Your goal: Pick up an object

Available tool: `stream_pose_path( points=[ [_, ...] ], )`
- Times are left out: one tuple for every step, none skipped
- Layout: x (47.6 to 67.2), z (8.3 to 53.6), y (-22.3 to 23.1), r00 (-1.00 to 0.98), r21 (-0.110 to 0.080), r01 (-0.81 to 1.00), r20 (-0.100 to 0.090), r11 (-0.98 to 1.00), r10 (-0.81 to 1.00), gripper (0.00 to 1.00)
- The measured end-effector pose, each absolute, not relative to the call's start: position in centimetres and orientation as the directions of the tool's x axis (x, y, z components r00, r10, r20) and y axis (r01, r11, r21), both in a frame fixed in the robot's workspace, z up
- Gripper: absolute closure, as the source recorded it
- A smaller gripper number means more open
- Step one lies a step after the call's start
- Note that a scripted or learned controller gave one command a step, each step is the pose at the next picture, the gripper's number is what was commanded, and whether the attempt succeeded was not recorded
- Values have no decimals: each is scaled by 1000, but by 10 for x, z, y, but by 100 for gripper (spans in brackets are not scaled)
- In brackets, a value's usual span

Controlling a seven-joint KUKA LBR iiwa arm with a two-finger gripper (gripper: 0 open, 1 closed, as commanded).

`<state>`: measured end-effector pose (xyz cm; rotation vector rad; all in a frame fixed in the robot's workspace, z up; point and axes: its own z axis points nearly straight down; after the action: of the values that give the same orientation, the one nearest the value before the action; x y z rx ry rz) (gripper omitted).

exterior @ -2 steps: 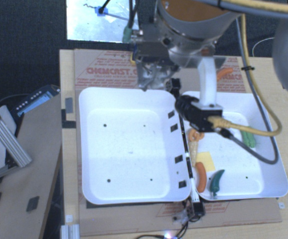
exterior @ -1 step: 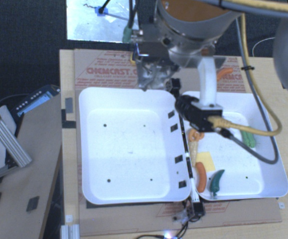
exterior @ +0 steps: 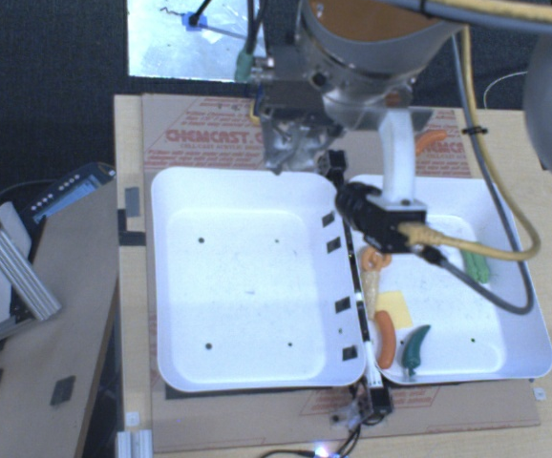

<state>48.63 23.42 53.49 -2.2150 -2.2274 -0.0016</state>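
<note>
From your overhead camera, the gripper point(exterior: 290, 158) hangs over the far rim of the left bin point(exterior: 166, 256), near the corner where it meets the right bin point(exterior: 529, 346), with the grey arm crossing in from the upper right. You cannot tell from this angle whether the gripper is spread or pressed together, and nothing is visibly caught in it. The pickable things all lie well apart from it in the right bin. An orange sausage-shaped piece point(exterior: 385, 338) sits beside a dark green pepper-shaped piece point(exterior: 414, 346) near the front edge, and a yellow square point(exterior: 394, 308) lies just behind them. A pale carrot-like piece point(exterior: 373, 281) lies along the inner wall, and a green piece point(exterior: 477, 266) sits toward the right side. Both bins rest on a cardboard sheet point(exterior: 209, 127) printed with red lettering.
</note>
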Motion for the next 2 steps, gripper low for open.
stream_pose_path(
  points=[
    [486,535,234,-6,0,1000,1,6,1000,100],
    [486,535,234,-6,1,1000,1,6,1000,100]
  ],
)
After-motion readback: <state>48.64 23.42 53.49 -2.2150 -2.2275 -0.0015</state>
